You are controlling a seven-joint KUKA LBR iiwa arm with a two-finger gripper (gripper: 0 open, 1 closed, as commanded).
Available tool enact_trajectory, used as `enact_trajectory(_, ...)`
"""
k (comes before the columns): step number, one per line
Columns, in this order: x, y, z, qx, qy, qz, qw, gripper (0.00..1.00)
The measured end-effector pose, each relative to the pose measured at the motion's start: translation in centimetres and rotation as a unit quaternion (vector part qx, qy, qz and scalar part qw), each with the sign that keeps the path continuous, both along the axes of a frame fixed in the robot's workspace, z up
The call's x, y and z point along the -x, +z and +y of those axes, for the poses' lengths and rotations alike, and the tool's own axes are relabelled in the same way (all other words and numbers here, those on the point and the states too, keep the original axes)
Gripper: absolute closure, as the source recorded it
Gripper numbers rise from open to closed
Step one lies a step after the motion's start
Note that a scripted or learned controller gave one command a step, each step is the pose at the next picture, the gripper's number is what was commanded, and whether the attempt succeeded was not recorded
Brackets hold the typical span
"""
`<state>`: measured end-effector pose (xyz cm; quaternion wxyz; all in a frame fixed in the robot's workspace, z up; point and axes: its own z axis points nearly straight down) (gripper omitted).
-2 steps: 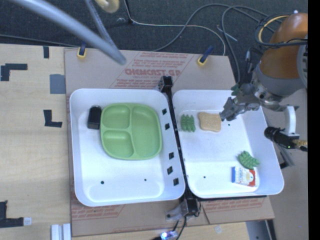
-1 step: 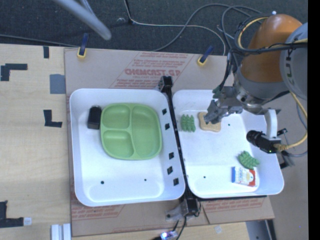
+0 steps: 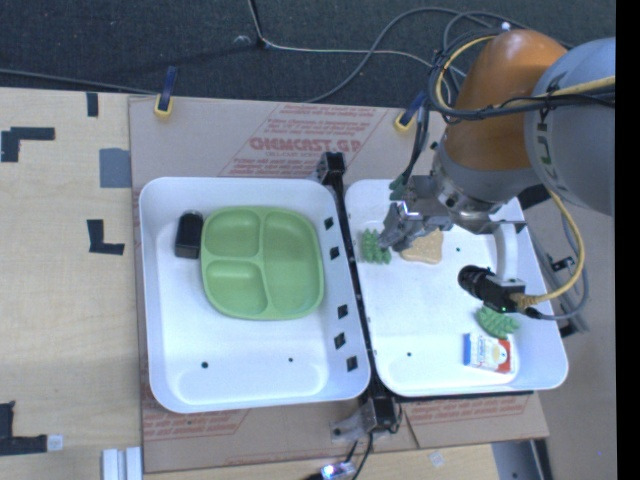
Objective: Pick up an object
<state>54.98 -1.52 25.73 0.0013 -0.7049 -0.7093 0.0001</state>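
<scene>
From the fixed camera above the bench, the grey arm with its orange band (image 3: 500, 88) reaches in from the right and bends down over the right bin (image 3: 440, 368), its gripper (image 3: 403, 230) low over the bin's upper-left part. How far the pincer stands open cannot be told — its tips merge with the dark wrist hardware — and nothing can be seen between them. Just left of the gripper, close to the divider between the bins, lies a small green leafy piece (image 3: 374, 247); just right of it, partly under the wrist, lies a tan flat piece (image 3: 424, 249). Lower in the same bin, near its right wall, rest a green leaf-shaped item (image 3: 497, 321) and, just below it, a small white carton with red and blue print (image 3: 489, 352). The left bin (image 3: 240, 378) holds a green divided plate (image 3: 263, 263) with three compartments, and a small black block (image 3: 189, 235) sits touching or nearly touching the plate's left rim.
</scene>
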Motion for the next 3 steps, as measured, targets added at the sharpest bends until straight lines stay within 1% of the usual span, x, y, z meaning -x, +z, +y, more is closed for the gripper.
enact_trajectory(1, 0.9, -1.0, 4.5, 0.0004, 0.000, 0.000, 1.0000, 1.00)
enact_trajectory(2, 0.0, -1.2, 9.8, 0.0002, 0.000, 0.000, 1.0000, 1.00)
enact_trajectory(3, 0.0, -1.2, 9.5, 0.0011, -0.002, 0.000, 1.0000, 0.00)
